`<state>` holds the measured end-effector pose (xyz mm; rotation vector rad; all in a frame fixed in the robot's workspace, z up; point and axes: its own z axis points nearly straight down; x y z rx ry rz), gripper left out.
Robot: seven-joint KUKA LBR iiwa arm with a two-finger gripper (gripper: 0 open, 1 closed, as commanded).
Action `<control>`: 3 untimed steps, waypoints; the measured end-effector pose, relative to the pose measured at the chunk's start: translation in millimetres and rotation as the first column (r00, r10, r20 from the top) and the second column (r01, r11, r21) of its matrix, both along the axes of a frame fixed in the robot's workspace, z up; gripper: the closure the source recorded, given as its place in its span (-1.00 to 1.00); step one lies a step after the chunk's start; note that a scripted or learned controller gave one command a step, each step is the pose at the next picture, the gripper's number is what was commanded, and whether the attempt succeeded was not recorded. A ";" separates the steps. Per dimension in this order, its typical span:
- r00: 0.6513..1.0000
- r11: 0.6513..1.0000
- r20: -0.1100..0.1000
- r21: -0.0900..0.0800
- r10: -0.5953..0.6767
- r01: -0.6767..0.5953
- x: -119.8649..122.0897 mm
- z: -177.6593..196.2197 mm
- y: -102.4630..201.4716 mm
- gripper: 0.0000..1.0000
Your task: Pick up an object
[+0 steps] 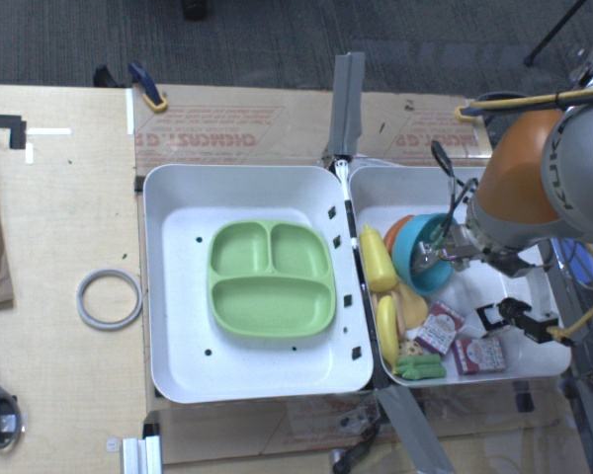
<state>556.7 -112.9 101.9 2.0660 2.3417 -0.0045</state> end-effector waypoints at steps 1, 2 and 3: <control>1.000 1.000 0.005 -0.002 -0.005 0.005 1.3 10.9 -2.4 1.00; 1.000 1.000 -0.002 0.012 0.028 -0.028 -11.3 2.3 -47.4 1.00; 1.000 1.000 -0.012 0.015 0.028 -0.027 -14.5 -1.9 -46.9 -1.00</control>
